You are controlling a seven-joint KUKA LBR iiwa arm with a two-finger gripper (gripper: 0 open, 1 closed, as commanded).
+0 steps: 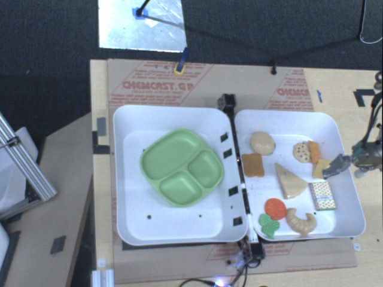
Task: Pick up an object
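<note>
Croissant (302,220) lay at the near edge of the right bin (344,160), beside a red disc (275,207) and a green piece (268,225). Further back sat a cracker (322,195), a cheese wedge (290,182), toast (253,165), a bun (262,143) and a cookie (303,152). Left bin (128,160) held a green tray (182,167) with compartments.

Gripper (335,167) hung at the right bin's far-right rim, just beside a yellow block (319,167); whether the fingers were released or clenched could not be told, and nothing showed between them.

Judgement: no item taken yet. Yellow block and cookie were nearest but touched each other, so a descent there risked nudging both. Cracker or bun stood freer and looked the safer pick; a centred, straight drop would serve best.

Bins rested on brown card (197,82) over a pale tabletop (99,88). Dark carpet (48,40) lay beyond, with a shiny sheet (140,17) on it.
</note>
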